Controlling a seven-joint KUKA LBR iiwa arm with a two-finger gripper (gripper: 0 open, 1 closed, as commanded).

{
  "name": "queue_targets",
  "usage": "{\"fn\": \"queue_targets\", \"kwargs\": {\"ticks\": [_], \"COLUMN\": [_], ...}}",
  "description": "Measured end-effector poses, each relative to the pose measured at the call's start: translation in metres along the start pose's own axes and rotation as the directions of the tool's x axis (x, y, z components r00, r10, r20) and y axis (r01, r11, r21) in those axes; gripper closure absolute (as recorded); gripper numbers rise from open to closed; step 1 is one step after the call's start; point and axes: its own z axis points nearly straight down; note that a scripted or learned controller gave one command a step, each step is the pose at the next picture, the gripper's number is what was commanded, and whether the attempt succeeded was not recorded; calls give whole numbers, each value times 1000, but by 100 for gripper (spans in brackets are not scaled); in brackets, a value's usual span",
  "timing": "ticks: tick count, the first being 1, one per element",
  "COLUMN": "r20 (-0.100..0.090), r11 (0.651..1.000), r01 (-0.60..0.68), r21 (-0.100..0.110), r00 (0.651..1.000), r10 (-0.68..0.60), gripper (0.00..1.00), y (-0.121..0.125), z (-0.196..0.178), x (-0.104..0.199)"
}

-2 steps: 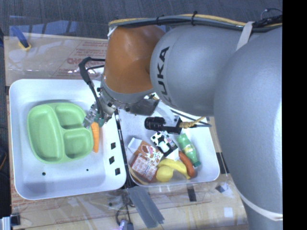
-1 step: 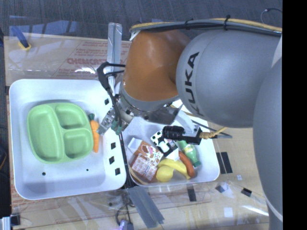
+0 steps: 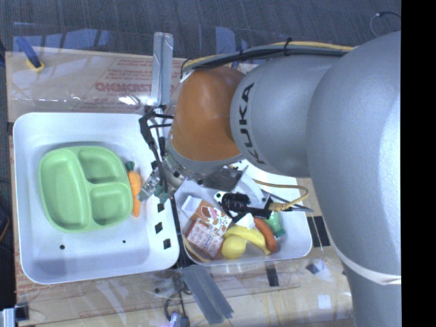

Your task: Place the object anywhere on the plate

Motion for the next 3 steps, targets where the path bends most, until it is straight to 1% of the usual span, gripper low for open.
{"fn": "queue_targets", "kwargs": {"ticks": [1, 2, 3], "r20": [3, 5, 4], "r11": [973, 950, 936], "r01": [229, 313, 351], "r21": [-2, -3, -2], "r00": [973, 950, 936], "r10": [-229, -313, -351], "gripper": [100, 100, 100], "y": [48, 35, 13], "z": [-42, -41, -73], "x": [27, -7, 18]}}
